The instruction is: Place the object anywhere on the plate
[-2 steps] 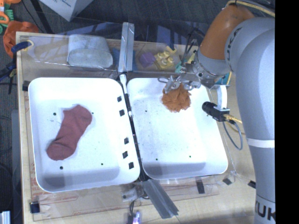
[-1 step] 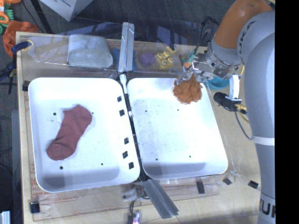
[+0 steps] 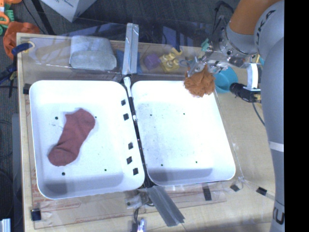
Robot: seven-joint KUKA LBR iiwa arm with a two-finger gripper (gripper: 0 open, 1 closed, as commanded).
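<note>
An orange-brown fuzzy lump (image 3: 199, 83) hangs above the far right corner of the right bin (image 3: 183, 144). My gripper (image 3: 199, 66) is right over it, and its fingers are shut on the lump's top. The arm comes in from the upper right. In the left bin (image 3: 104, 173) a dusty-red sock-shaped cloth (image 3: 72, 137) lies flat, left of centre. I can make out no plate.
Behind the bins lie a grey pouch (image 3: 93, 53), a purple piece (image 3: 152, 61) and a yellow toy (image 3: 170, 61). A blue cup (image 3: 225, 79) sits just right of the lump. A metal divider (image 3: 130, 47) stands between the bins at the back.
</note>
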